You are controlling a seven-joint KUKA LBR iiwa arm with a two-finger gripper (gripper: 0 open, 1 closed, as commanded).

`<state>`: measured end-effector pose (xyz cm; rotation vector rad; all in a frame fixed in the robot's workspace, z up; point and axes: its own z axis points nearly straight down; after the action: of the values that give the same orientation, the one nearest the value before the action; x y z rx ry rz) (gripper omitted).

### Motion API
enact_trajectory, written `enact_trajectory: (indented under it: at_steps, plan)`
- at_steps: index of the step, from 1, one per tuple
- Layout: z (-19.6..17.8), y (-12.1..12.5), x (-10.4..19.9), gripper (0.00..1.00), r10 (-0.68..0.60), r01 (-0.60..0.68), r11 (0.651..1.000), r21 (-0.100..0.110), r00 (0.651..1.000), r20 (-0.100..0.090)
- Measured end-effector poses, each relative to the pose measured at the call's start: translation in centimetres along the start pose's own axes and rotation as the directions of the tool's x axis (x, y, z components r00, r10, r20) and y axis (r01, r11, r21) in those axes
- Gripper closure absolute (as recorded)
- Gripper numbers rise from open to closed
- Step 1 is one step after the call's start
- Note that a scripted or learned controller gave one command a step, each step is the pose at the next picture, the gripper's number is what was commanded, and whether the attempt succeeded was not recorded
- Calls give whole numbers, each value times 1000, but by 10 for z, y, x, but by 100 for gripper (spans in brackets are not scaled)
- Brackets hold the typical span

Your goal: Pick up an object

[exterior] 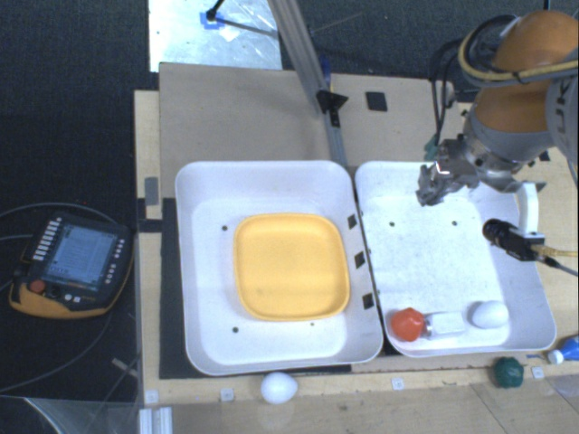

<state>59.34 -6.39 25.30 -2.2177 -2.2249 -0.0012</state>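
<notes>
Scanning from the left, you first meet a grey hand-held control pendant with an orange rim (71, 269). It lies on the dark carpet, well apart from the bench.

Next comes the left white plastic bin (201, 333). A yellow square plastic plate with rounded corners (291, 266) lies flat in its middle and covers much of the floor. Just outside that bin's front rim, a white egg-shaped object (279, 388) rests on the bench.

A slanted metal pole (303, 52) comes down from the top and ends behind the seam between the two bins. Small black clips (360, 259) sit along that seam.

In the right white plastic bin (434, 269), the pickable things lie in a row along the front wall. An orange-red ball (407, 324) sits in the front left corner, touching a pale rectangular block (445, 324) on its right. A white oval ball (489, 315) sits near the block's far end.

The gripper (439, 188) hangs over the back left part of this bin, well apart from that row, with bare bin floor between them. You cannot tell from this angle whether the claw is open or closed.

Past the bin's front right corner, a dark green ball (507, 372) sits on the bench. A small blue object (565, 353) shows at the picture's edge.
</notes>
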Motion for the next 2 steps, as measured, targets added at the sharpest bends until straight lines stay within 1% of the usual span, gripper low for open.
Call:
enact_trajectory:
  at_steps: [1,2]
  plan:
    - [15,-28,44,100,0,0,1000,1,1000,0]
    - [20,-61,93,100,0,0,1000,0,1000,0]
